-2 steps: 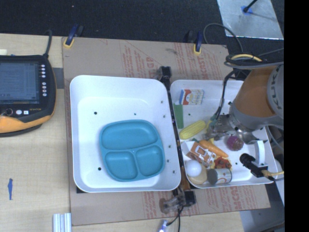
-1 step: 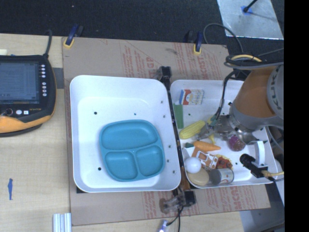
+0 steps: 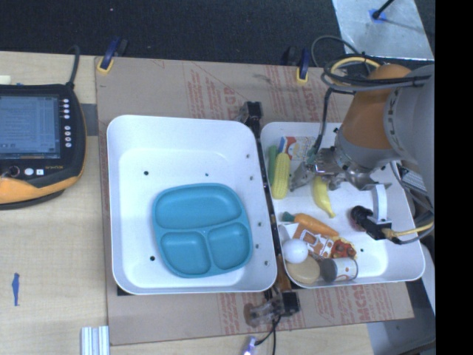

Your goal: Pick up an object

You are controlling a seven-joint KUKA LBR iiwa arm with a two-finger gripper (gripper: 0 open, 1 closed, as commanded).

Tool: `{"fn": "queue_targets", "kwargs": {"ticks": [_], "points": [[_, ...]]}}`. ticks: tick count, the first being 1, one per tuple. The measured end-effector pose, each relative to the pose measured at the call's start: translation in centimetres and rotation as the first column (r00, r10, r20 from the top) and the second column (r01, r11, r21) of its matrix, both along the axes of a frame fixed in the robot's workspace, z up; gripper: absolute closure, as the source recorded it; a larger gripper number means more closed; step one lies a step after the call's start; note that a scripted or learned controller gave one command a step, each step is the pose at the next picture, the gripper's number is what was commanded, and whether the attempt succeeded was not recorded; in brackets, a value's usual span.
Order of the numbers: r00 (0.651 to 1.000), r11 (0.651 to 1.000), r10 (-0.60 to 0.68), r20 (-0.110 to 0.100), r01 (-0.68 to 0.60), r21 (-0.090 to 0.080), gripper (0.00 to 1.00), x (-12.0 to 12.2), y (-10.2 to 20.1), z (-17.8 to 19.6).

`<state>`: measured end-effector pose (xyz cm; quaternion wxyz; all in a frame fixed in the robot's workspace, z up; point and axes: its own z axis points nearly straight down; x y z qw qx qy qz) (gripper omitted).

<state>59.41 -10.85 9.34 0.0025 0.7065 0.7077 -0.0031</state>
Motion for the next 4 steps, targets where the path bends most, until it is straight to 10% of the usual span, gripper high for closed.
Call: {"fn": "queue_targets", "kwargs": {"ticks": [1,2,4], "points": [[1.0,1.0,0.001,-0.004,-0.001,0.008,0.0,-2.8,-4.2,-0.2],[1.0,1.0,0.004,-0.006,-0.004,0.008,1.0,-2.8,-4.3,0.8],[1.0,1.0,0.002,-0.002,-0.002,0.01,1.0,0.6,9.5,12.0]]}}
